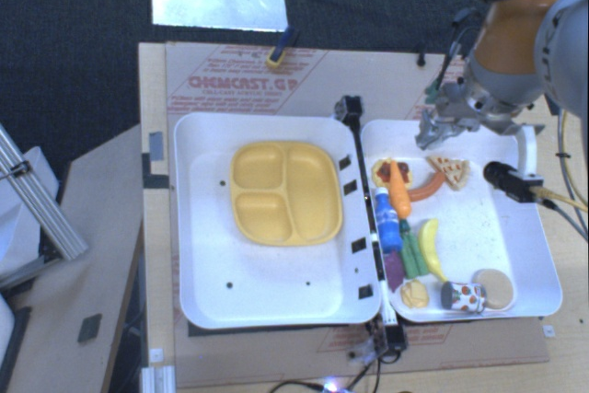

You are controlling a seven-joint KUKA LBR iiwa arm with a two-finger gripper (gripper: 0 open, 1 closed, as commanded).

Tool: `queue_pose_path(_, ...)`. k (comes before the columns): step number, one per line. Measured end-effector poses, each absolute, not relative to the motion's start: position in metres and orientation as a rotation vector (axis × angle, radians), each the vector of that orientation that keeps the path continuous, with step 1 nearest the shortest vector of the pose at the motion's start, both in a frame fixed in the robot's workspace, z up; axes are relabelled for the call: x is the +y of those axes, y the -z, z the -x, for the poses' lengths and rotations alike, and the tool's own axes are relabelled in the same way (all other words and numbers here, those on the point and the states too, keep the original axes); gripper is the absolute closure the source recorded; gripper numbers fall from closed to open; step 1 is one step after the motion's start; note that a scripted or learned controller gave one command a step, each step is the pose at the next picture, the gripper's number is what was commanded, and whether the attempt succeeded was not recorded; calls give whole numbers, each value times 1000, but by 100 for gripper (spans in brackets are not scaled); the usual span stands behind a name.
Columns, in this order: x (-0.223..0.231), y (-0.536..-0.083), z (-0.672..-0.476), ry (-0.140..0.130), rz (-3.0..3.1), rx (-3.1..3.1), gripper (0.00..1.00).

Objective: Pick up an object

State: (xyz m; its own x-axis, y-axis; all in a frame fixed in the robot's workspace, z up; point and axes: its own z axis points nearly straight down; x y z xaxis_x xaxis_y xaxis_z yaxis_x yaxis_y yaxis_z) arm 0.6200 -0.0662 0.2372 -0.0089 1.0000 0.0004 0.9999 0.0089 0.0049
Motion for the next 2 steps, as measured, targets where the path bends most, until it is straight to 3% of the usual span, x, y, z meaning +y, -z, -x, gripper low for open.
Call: queue_pose_path(2,-54,-230,-619,-1,-2215,2226,100)
